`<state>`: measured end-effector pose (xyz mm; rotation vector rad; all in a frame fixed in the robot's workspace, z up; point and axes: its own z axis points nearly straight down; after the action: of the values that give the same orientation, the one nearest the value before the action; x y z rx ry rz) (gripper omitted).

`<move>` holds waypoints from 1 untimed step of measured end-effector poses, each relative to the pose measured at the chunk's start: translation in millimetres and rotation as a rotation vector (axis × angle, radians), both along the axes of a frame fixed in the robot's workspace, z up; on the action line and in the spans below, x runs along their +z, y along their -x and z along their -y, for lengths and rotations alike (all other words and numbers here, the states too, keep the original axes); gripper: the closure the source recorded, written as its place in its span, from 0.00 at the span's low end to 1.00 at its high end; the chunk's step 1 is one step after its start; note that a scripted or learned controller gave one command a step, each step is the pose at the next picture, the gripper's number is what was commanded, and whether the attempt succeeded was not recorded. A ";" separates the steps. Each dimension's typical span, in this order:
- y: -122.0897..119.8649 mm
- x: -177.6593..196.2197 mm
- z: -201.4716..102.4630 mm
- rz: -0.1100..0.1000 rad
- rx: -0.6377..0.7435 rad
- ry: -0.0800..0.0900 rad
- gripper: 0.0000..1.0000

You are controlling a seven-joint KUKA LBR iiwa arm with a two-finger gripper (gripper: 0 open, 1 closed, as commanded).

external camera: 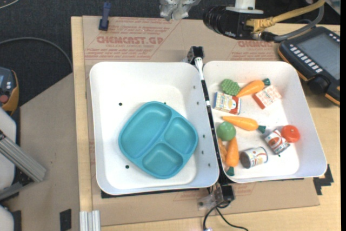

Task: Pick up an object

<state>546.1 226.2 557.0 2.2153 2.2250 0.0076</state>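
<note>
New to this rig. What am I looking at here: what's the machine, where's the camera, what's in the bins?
One camera looks down at a slant on a bench with two shallow white bins. The robot arm reaches in from the right; its claw hangs above the bench's far edge, beyond the bins, with nothing between its fingers. The left bin holds a teal divided plate. The right bin holds toy food: carrots, small cartons, cans and green vegetables. The job is to pick up one object.

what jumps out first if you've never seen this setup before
The teal divided plate lying alone in the left bin catches the eye first. Next comes the right bin, crowded with toy food: orange carrots, small cans and cartons. The gripper hangs above the bench's far edge.
</note>
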 end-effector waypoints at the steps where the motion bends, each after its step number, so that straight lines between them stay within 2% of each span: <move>1: -0.2 10.5 -0.8 0.003 0.002 -0.001 1.00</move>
<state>546.2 227.0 567.6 2.2124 2.2258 0.0118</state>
